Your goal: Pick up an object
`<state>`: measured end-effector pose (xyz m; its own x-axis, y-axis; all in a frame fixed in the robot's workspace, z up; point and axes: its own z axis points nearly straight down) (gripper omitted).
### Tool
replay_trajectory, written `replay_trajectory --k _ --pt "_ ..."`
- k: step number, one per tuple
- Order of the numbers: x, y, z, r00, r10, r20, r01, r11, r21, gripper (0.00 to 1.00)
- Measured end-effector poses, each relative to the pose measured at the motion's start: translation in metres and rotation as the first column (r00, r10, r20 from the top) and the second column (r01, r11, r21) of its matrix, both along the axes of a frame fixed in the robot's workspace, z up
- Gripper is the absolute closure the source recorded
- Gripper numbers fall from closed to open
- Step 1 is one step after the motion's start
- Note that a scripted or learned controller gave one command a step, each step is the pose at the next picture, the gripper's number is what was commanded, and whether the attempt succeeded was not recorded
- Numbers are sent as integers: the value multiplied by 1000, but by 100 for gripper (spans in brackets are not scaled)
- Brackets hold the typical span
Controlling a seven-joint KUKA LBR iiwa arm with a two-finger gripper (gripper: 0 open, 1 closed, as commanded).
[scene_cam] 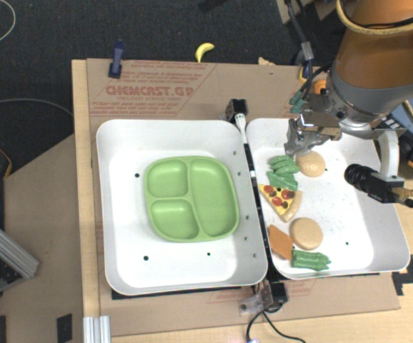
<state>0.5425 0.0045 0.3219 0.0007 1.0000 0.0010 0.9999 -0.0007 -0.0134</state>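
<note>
green beans (310, 260) lie beside a round tan bun (306, 232).

A green divided plate (191, 197) lies in the left bin (121, 148). Toy foods, including a pizza slice (281, 200), lie in the right bin (364, 227) beneath the gripper (301, 143).

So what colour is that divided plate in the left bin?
Light green, seen clearly in the camera view: the plate.

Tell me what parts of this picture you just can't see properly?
- Gripper: the fingertips are too small and dark in the camera view to tell open from shut.
- Arm: cut off by the top edge.
- Orange food piece: partly covered by the round bun.
</note>
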Motion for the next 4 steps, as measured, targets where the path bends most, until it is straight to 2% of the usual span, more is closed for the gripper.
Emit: replay_trajectory --k 1,2,3,4 --pt "108 25 -93 1000 4 20 -4 1000 -1 100" --pt "73 74 -140 1000 4 6 -4 1000 0 100" --pt "-4 155 -143 1000 7 5 -7 1000 1 100" --pt "28 114 -153 1000 -4 15 4 1000 -2 100"
